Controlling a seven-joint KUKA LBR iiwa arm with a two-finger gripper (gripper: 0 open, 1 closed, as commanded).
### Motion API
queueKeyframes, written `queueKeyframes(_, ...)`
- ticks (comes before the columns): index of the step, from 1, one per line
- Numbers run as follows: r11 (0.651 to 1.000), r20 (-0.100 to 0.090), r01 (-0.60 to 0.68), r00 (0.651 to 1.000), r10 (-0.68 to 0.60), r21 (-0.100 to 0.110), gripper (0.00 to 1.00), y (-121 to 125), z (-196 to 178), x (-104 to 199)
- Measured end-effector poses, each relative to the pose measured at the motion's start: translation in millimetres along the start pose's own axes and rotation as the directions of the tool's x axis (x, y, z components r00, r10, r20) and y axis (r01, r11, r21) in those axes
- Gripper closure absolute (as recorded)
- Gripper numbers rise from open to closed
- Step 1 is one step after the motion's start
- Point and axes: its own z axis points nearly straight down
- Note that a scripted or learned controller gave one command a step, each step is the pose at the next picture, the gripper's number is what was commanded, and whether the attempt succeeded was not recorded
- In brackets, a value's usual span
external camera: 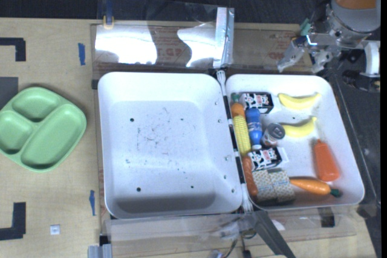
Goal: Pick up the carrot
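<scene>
While the end effector (300, 52) hung wide, holding nothing, past the bin's (347, 130) far rim, the carrot (311, 186) lay well below it; best approach: descend straight over mid-body, avoiding the sponge (273, 183) alongside.

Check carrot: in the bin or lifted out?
In. The carrot lies flat in the right bin, near its front wall; the gripper is beyond the far rim.

Bright, even overhead light with one strong patch of glare.

The clear panel (163, 39) behind the left bin (163, 142) reflects blown-out white. Shadows beside that bin are soft and faint. The floor beyond the panel falls dark. Focus is slightly soft throughout, with small labels unreadable.
</scene>
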Motion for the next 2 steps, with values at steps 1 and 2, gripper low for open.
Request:
queueKeyframes(1, 0.999, 0.0, -0.034, 0.999, 0.034, 0.0, 0.0, -73.3, 52.5, -11.5)
queueKeyframes(2, 0.998, 0.0, -0.061, 0.998, 0.061, -0.003, 0.0, -121.6, 116.9, -5.5)
